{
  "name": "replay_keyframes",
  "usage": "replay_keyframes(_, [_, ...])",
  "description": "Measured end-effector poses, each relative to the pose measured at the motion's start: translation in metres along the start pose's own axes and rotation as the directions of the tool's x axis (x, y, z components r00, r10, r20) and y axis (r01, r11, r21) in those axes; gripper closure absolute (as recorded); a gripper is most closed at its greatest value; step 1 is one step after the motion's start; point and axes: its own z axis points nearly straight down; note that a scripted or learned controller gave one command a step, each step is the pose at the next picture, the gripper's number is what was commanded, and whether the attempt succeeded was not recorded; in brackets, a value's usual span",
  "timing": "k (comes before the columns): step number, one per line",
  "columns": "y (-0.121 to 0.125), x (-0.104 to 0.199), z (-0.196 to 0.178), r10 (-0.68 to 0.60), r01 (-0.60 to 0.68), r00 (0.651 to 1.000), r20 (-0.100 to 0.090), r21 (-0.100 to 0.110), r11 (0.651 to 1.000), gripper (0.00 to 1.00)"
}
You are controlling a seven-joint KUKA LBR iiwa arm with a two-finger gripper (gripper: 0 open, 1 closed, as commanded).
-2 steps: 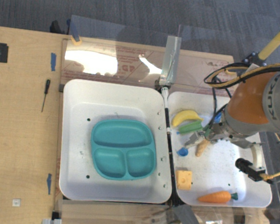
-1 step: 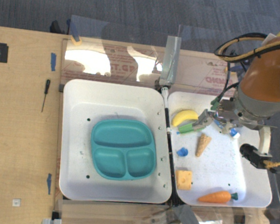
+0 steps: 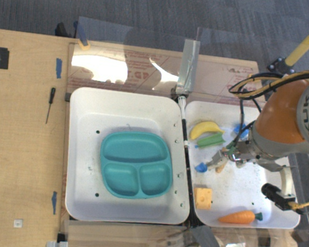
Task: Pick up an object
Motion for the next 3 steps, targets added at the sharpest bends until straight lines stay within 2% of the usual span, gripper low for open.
replay_keyframes(1, [0.018, -0.009, 0.026, 0.018, -0.018, 1.0, 0.002, -0.014, 1.0, 0.0])
replay_keyframes(2, [0.02, -0.01, 0.014, 0.02, -0.02, 1.0, 0.004, -0.021, 1.0, 1.0])
replay_keyframes(3, [0.094, 0.083, -0.075, 0.098, -0.098, 0.995, -0.002, -0.016, 0.995, 1.0])
